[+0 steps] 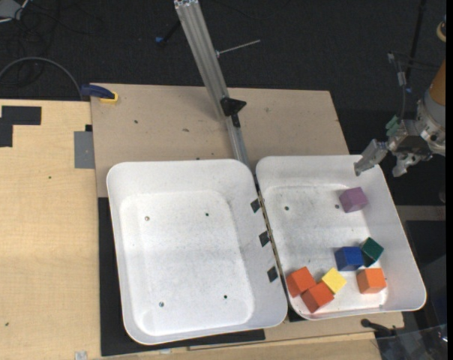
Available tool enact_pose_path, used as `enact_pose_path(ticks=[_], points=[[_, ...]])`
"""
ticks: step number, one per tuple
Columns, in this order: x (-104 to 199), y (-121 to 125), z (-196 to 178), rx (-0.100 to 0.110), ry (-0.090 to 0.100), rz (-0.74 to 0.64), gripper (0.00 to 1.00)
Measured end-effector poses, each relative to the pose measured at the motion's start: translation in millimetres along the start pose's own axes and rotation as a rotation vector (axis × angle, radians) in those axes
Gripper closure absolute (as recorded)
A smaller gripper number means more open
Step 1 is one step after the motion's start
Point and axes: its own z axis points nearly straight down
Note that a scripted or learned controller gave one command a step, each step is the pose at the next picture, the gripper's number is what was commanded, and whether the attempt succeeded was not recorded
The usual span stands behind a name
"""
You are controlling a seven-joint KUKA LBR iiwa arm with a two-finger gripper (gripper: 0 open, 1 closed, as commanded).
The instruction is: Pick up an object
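Observation:
The right bin (301,172) holds several blocks. A purple block (352,199) lies alone near its far right. Nearer the front sit a blue block (349,257), a green block (373,249), an orange block (371,280), a yellow block (334,280) and two red-orange blocks (301,280) (317,297). My gripper (382,161) hangs over the bin's far right corner, up and right of the purple block. Its fingers stand apart, open, with nothing between them.
The left bin (129,172) lies beside the right one, with black clips (262,237) along the shared edge. A slanted aluminium rail (208,58) rises behind the bins. A wooden board (174,122) lies under both bins.

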Motion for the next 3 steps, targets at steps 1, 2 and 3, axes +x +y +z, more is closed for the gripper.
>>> enact_pose_path(ticks=[1, 2, 3], points=[[0, 0, 0, 0.0, 0.0, -0.001, 0.0], [45, 23, 65, 0.004, 0.003, 0.004, 0.0], [65, 3, 106, 0.005, 0.002, 0.006, 0.0]])
